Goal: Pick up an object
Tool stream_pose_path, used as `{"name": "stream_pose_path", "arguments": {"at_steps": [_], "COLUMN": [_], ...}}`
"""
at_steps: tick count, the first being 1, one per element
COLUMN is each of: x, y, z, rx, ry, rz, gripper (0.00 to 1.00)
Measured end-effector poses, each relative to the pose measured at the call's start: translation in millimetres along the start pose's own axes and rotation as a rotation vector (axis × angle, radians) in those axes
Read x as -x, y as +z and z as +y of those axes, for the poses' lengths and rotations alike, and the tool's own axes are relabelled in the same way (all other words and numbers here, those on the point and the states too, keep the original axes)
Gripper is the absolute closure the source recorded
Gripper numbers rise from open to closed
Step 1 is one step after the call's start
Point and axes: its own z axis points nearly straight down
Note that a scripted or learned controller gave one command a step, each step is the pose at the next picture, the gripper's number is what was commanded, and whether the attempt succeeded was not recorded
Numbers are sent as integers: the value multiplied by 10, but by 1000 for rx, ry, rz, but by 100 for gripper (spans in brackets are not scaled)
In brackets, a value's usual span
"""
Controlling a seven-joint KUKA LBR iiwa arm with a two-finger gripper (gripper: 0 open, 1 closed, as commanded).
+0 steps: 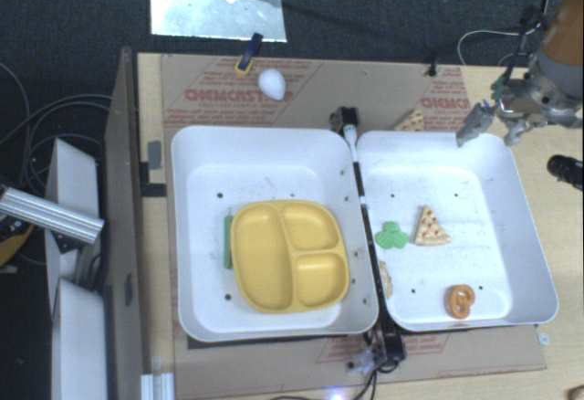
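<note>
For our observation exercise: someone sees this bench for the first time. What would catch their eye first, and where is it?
The yellow divided tray stands out most, lying in the left bin. Next come the small bright pieces in the right bin: a green toy beside a pizza slice near the middle, and a pretzel toward the near corner. The gripper hovers over that bin's far right corner.

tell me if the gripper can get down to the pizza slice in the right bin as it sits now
Probably yes: the pizza slice lies flat with bare floor around it, only the green piece close by; the gripper hovers at the bin's far corner.
</note>
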Motion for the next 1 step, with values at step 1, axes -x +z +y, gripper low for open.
{"name": "stream_pose_path", "arguments": {"at_steps": [1], "x": [-113], "y": [914], "z": [-479], "rx": [-10], "ry": [3], "rz": [3], "gripper": [0]}}
